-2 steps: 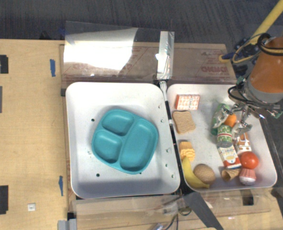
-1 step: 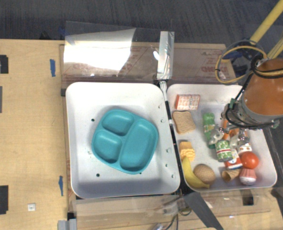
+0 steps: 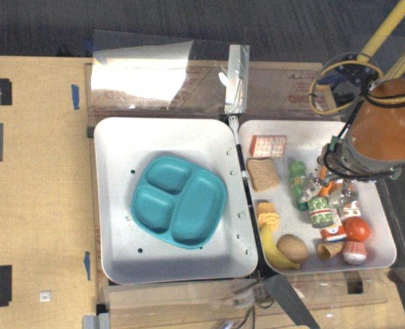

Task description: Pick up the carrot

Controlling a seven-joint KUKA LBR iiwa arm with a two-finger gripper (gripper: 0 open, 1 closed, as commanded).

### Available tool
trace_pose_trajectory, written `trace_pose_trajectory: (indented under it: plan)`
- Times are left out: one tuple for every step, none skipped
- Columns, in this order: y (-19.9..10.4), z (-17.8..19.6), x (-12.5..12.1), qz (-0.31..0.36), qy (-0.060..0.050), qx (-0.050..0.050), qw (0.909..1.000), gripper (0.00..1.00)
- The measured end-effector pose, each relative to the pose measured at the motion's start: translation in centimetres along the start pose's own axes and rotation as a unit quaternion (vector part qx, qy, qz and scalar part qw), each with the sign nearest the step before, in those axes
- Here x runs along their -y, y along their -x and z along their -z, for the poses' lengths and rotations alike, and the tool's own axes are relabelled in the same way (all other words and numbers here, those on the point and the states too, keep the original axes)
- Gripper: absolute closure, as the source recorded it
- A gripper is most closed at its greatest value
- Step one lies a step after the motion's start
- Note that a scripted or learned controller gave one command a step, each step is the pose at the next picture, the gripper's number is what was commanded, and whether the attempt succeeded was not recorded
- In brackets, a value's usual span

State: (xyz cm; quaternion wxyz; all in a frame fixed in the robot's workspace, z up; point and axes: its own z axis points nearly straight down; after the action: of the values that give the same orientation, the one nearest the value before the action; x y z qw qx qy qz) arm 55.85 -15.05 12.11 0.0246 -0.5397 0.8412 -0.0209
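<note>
My gripper (image 3: 331, 181) hangs low over the middle of the right bin (image 3: 387, 252), below the arm's orange band (image 3: 388, 125). A small orange piece (image 3: 332, 184), seemingly the carrot, shows right under the gripper, mostly hidden by it. I cannot make out whether it is touching the gripper. The gripper is between a green bottle (image 3: 298, 181) on its left and a red tomato (image 3: 357, 229) lower right.
The right bin also holds a pink box (image 3: 268, 145), a bread slice (image 3: 263, 175), a green-labelled can (image 3: 320, 212), a banana (image 3: 273, 249), a brown potato (image 3: 292, 247) and a cone (image 3: 328, 249). A teal divided plate (image 3: 179, 201) lies in the left bin (image 3: 113, 142).
</note>
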Motion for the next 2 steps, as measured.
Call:
trace_pose_trajectory:
  plan:
    - [0.6,9.7,-7.9,-0.024,0.024,-0.008,0.9994,1.0]
    - [-2.1,-1.7,0.9,-0.027,0.02,-0.007,0.9994,1.0]
